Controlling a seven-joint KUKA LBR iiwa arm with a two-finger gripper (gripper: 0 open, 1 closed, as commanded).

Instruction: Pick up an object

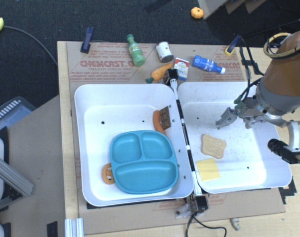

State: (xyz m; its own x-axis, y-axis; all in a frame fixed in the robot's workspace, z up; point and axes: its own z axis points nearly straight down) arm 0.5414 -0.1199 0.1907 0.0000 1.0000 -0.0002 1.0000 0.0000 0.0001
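Objects for picking sit in the right bin (268,181): one tan bread slice (213,145) at centre, one yellow cheese slice (207,169) at its 6 o'clock. Nothing lifted yet, we judge the grasp is all still to do. End effector (237,117) hovers at the bread's 1 o'clock, apart from it; we can't tell its opening. Left bin (91,147): one blue divided plate (143,161), one brown piece (161,120) at its 12, one pretzel-like bit (107,174) at its 8.
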